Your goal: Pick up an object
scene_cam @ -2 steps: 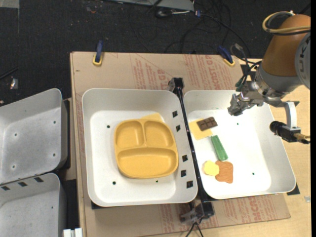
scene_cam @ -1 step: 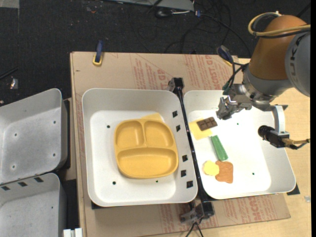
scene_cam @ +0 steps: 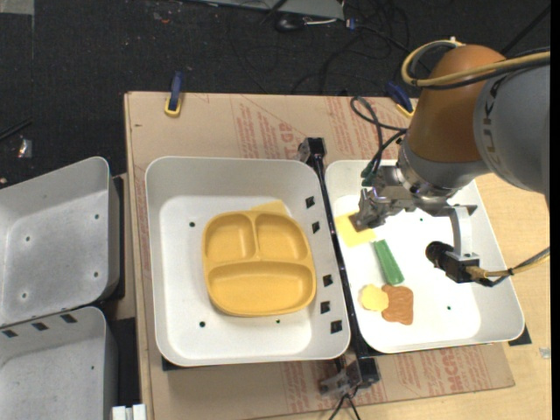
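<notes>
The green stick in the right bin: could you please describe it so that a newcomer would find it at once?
Look in the right bin, the one the arm reaches over. Near its left wall, the green stick lies between a yellow square above and a yellow and brown pair below. It alone is green and long.

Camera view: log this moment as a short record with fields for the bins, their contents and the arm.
left bin: holds a yellow divided tray
right bin: holds a yellow block, a green stick, a small yellow piece and a brown piece
arm: reaches in from the right
end effector: low over the right bin, just above the yellow block
grasp: nothing seen held
</notes>
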`<state>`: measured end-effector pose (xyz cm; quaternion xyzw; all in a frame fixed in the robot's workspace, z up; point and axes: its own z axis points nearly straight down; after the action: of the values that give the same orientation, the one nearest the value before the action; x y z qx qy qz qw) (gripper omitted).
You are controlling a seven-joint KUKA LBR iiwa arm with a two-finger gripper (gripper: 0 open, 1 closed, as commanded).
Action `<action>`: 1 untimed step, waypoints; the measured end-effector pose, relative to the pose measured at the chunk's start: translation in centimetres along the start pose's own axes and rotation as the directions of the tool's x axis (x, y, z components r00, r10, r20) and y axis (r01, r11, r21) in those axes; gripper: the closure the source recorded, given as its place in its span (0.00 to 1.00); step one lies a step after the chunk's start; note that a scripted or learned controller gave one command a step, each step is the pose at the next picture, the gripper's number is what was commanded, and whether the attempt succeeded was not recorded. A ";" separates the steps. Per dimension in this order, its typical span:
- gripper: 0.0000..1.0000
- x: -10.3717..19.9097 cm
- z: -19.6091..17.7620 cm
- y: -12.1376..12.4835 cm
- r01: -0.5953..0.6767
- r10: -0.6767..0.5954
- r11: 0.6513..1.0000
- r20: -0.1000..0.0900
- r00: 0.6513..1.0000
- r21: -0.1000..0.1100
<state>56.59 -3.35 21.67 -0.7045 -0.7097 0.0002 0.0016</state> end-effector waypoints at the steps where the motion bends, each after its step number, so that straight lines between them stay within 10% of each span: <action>1: 1.00 4.0 0.1 -1.7 -0.002 0.002 1.000 0.001 1.000 0.000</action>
<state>54.86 0.68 21.62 -0.7051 -0.7091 0.0006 0.0013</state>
